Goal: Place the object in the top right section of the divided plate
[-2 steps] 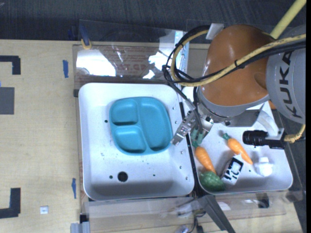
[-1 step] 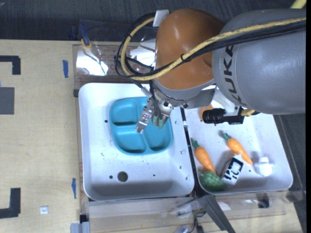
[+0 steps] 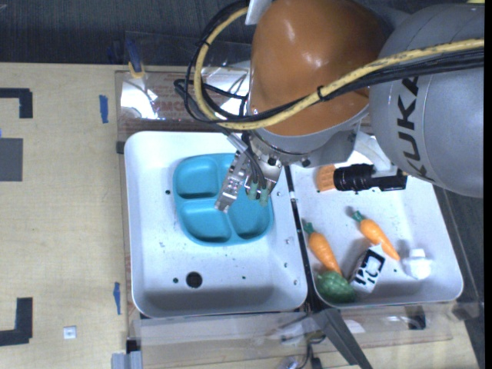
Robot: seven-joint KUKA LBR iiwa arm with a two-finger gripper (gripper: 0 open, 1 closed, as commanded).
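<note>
Two white bins sit side by side on the bench. The left bin [image 3: 146, 206] holds a blue divided plate [image 3: 201, 179] and a small black dot [image 3: 194, 280] near its front edge. The right bin [image 3: 430, 206] holds two carrots [image 3: 324, 250] [image 3: 377, 237], a green vegetable [image 3: 334, 285], a black-and-white tag [image 3: 369, 267] and a small white piece [image 3: 418, 266].

The arm [image 3: 307, 60] reaches over the bins, with the gripper [image 3: 244, 198] directly above the right half of the plate. Its fingers [image 3: 229, 191] stand spread, and blue plate surface shows in the gap between them. No object is visible between them.

Location of the object: the task does not name it, and it cannot be identified with certainty. The plate's top right section lies mostly hidden beneath the gripper, so whether anything rests there cannot be told. The visible sections of the plate are bare. All loose items that can be made out lie in the right bin, well apart from the plate.

Step in hand, as a judgement: the gripper is at the placing position over the target section, at or around the release.

Requirements for the next move:
- If the object is down in the section, lift straight up, clear of the plate rim.
- If no object was carried, travel to the right bin, centre over one item and close on it.
- Avoid dragging the plate sideways.
</note>
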